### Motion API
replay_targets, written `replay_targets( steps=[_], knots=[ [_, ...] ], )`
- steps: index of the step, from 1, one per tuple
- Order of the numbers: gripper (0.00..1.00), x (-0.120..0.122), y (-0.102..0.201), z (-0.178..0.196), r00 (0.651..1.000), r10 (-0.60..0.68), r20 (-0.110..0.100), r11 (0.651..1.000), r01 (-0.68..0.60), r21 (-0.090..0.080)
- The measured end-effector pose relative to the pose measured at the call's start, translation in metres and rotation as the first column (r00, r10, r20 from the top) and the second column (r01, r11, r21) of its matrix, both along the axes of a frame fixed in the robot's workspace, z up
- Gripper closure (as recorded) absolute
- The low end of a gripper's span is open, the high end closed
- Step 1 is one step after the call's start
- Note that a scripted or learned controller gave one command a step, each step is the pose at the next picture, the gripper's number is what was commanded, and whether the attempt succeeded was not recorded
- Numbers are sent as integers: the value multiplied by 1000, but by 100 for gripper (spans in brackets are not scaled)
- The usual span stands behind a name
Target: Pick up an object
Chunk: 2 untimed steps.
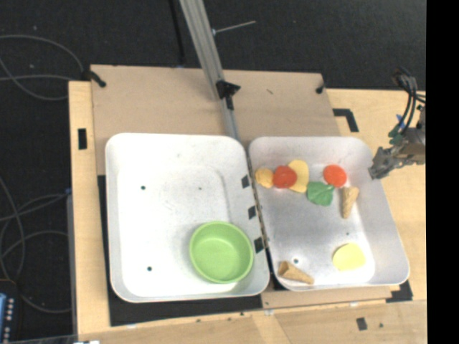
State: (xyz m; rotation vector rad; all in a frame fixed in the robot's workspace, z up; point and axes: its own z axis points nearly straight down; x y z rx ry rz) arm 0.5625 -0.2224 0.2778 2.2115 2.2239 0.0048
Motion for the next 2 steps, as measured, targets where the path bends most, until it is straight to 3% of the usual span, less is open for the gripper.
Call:
replay_targets(
  steps=[2],
  knots=[
    [100, 9, 91, 3, 1000, 1, -5, 1000, -1, 2]
  ],
)
